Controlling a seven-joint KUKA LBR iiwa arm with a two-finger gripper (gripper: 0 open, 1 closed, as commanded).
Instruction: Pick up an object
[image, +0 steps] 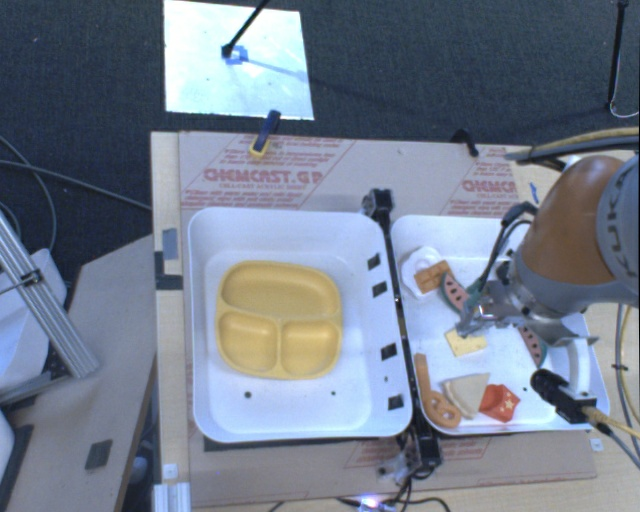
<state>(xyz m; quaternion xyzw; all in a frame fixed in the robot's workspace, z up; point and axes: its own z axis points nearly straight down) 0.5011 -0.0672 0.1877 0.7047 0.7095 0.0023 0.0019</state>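
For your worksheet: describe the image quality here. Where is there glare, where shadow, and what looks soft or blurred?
Camera view: the pale sheet at top is washed out by glare; the yellow tray is evenly lit and sharp; the arm looms soft-edged at right, and the small items beneath the hand are hard to make out.

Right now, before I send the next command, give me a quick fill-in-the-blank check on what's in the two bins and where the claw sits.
1. The yellow divided tray lies in the ____ bin of the camera view.
2. The tray has ____ compartments.
3. The claw hangs over the ____ bin, just above a pale yellow piece.
4. The red piece lies near that bin's ____ edge.

Missing words: left; three; right; bottom
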